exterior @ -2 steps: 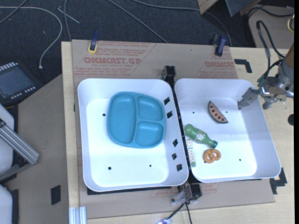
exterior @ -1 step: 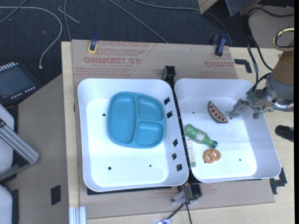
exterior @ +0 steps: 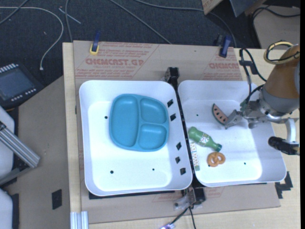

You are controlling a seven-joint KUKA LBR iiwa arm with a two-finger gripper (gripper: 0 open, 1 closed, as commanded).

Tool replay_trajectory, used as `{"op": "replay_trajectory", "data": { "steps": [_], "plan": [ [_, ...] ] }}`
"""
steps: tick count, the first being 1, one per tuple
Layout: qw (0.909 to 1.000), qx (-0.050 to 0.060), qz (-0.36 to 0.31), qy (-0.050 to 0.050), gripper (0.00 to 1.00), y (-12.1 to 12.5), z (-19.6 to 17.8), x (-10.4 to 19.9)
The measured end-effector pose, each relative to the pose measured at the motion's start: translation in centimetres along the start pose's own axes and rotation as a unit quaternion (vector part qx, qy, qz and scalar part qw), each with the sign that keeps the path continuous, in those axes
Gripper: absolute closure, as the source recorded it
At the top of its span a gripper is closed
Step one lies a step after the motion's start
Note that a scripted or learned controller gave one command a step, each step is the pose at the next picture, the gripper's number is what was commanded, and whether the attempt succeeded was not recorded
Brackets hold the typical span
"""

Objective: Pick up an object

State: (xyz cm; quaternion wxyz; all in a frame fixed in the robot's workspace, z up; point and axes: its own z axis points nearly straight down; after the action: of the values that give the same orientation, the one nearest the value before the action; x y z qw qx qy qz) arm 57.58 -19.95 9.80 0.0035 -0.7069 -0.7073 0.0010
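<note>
Cardboard covers the bench under two white bins [exterior: 95, 175]. Nearest in the right bin lies a pretzel [exterior: 215, 159], then a green bottle [exterior: 204, 139], then a watermelon slice [exterior: 219, 115]. The gripper [exterior: 230, 119] is touching the slice; I cannot tell its finger state. Approach step, likely; closing on the slice comes next.

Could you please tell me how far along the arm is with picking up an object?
Nothing looks lifted yet. The grey two-finger gripper sits low beside the red watermelon-slice toy in the right white bin. The green toy bottle and brown pretzel lie untouched. Grasping and lifting remain.
</note>
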Motion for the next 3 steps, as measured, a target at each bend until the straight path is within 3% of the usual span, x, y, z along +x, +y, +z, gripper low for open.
{"op": "replay_trajectory", "data": {
  "steps": [1,3],
  "plan": [
    [1.0000,-0.004,0.000,-0.001,1.00,0.2,-1.5,-0.1],
    [1.0000,-0.006,0.000,-0.003,1.00,-0.2,-12.1,-0.4]
  ]
}}
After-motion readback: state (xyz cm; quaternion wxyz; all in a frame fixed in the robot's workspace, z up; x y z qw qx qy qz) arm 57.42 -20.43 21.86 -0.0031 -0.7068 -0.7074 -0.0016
